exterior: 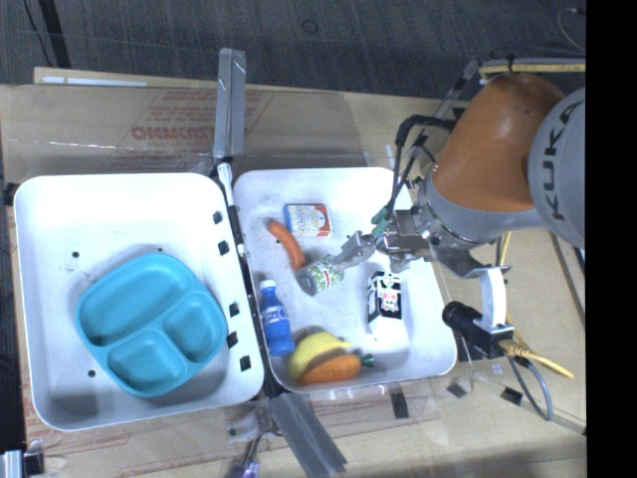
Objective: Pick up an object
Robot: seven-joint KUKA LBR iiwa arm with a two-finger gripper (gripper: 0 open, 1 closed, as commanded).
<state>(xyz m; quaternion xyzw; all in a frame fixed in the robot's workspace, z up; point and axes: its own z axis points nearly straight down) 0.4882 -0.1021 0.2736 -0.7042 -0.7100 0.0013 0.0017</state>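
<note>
So, two white bins are set side by side on the bench. The left bin (40, 297) is taken up mostly by a blue divided tray (149, 324), sat toward the 6 o'clock end of it.

The right bin (438, 352) is where all the small stuff is scattered. A small red and white box (308, 219) is found toward 12 o'clock. Just below and left of it, an orange sausage-shaped piece (289, 244) is laid at a slant. A blue bottle (274, 318) is propped along the 9 o'clock wall. At 6 o'clock, a yellow fruit (317, 348) and an orange carrot-like thing (333, 367) are bunched up touching each other. A black and white carton (385, 302) is laid at about 4 o'clock.

The arm (498, 157) is reached in from 3 o'clock, and the gripper (343, 260) is pointed toward bin centre. A small green and silver can (320, 276) is seen right at its tip, about dead centre of the bin. Whether the can is actually pinched or just touched can't be told, and how far the hand is opened can't be made out either.
</note>
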